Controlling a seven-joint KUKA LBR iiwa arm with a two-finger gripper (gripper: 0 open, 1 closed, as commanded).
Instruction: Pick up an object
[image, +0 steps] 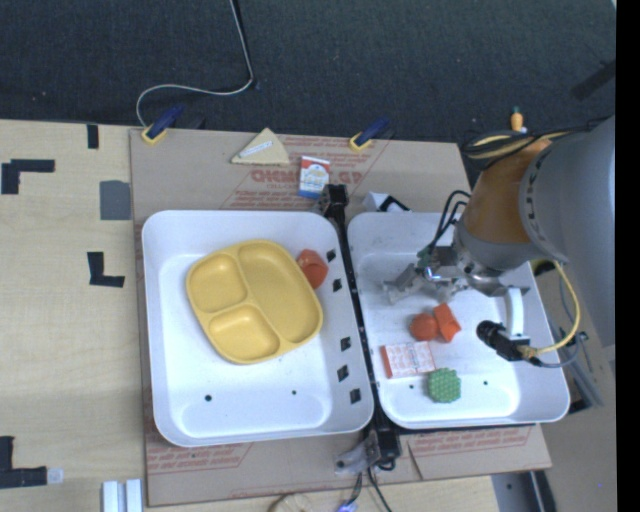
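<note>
Orange object, just below fingers

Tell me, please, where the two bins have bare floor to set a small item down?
Left bin: a wide bare strip along the near edge, below the yellow divided plate, and a narrow one at its left. Right bin: the far-left corner is bare. Crowded near front, with the orange pieces, patterned card, green ball and the pincer.
</note>
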